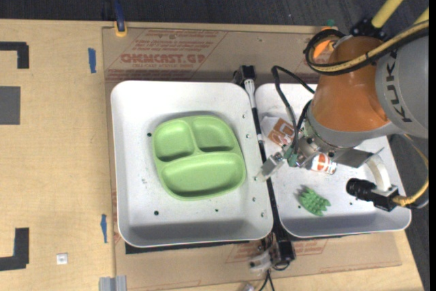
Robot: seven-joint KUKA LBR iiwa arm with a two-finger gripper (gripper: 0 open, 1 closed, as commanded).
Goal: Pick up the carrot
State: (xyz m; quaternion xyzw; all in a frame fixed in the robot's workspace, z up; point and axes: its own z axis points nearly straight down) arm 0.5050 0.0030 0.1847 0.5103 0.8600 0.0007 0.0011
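- fingers: can't tell if spread or pressed together; gripper [294, 155] low over right bin [392, 218], near its left wall
- carrot [323, 163], smooth orange, touching gripper's right side
- knobbly green toy [313, 201] on open floor
- glossy green divided plate [199, 156] fills left bin [129, 167]

**Readable markings**

Red print on the cardboard sheet [163, 51] just behind the left bin [129, 146] reads roughly "CHEMCAST GP"; the smaller lines above it are too fine to read. Beside that bin's right neighbour, the grey arm [409, 92] shows the dark letters "KUK" at the frame edge
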